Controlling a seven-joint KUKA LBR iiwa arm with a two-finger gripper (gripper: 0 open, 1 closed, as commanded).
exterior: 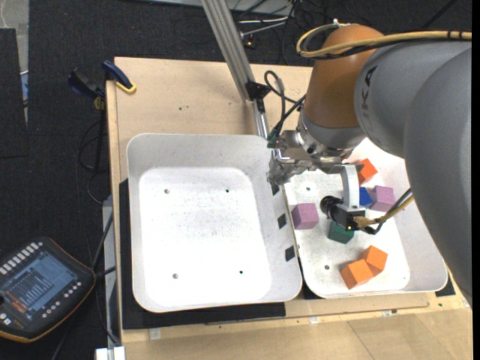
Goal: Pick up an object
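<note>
So the gripper [279,172] is parked over the left rim of the right bin [330,277], pretty much at the seam where the left bin [195,223] meets it. Whether the claw is released or clenched can't be told from this angle, since it's seen from above and half buried under the wrist.

All the pickable stuff is found in the right bin. A purple cube [304,216] is sat closest to the gripper, just below and to the right of it, lying flat on the bin floor. A green block [342,234] is placed a bit further right. Two orange blocks [357,273] are huddled together, touching, near the front edge of the bin. Further back, a blue cube [365,196] and a second purple cube [383,198] are tucked side by side, with a reddish-orange block [367,171] just behind them, partly covered by the arm.

Two small dark patches [290,253] are spotted along the rim between the bins; what they are can't be made out. A teach pendant [34,283] is laid off the bench [172,96] at lower left, and a blue-and-yellow clamp [112,77] is clipped at its far left corner.
</note>
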